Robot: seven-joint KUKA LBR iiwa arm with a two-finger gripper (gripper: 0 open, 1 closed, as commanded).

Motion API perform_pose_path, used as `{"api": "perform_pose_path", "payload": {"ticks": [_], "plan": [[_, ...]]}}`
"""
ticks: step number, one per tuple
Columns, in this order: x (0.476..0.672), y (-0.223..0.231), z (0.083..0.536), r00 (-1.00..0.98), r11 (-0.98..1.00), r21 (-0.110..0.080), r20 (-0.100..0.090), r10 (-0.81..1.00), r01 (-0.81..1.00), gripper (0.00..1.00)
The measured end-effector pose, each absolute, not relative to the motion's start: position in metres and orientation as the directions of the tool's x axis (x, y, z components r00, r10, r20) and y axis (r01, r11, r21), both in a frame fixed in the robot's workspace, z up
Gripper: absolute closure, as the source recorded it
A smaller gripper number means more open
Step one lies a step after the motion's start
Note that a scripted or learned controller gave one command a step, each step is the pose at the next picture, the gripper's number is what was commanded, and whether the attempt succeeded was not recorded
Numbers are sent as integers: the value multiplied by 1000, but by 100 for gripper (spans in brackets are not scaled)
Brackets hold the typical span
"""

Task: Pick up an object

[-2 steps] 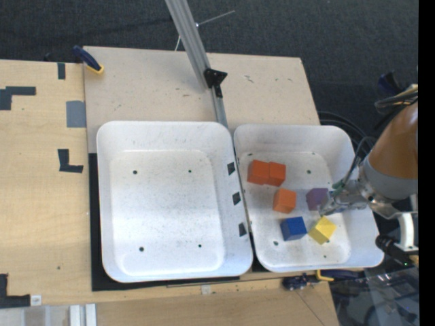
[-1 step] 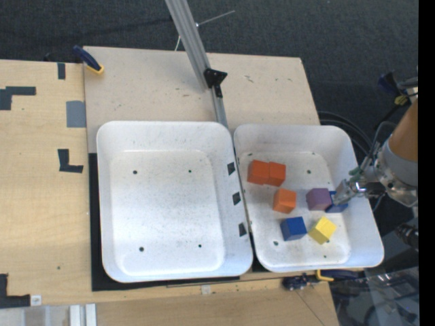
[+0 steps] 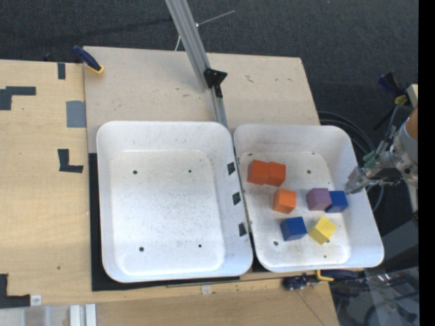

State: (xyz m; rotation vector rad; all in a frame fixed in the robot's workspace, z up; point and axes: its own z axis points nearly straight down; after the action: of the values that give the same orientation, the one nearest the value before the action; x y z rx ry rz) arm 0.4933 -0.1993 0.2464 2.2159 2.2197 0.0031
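Claw: my claw [image 3: 356,183] hangs over the right rim of the right shallow white bin [image 3: 343,141]; I cannot tell its state.
Nearest: a dark blue cube [image 3: 338,201], touching a purple cube [image 3: 318,198].
Further: small orange cube [image 3: 285,200], yellow cube [image 3: 323,229], second blue cube [image 3: 293,227], wide orange block [image 3: 266,173].
Beyond: the left white bin [image 3: 105,182], on the wooden worktop [image 3: 149,80].

Matt, speckled white plastic bins [image 3: 166,138]; pale, scuffed wooden bench [image 3: 41,202]; dull brushed metal pole [image 3: 187,26]; matt, smooth-faced coloured blocks [image 3: 266,173].
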Motion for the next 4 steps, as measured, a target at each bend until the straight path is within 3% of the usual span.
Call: {"api": "perform_pose_path", "payload": {"ticks": [2,4], "plan": [[501,-97,238,-6,6,-2,1,1000,1000,100],[487,3,245,-7,7,-2,2,1000,1000,100]]}}
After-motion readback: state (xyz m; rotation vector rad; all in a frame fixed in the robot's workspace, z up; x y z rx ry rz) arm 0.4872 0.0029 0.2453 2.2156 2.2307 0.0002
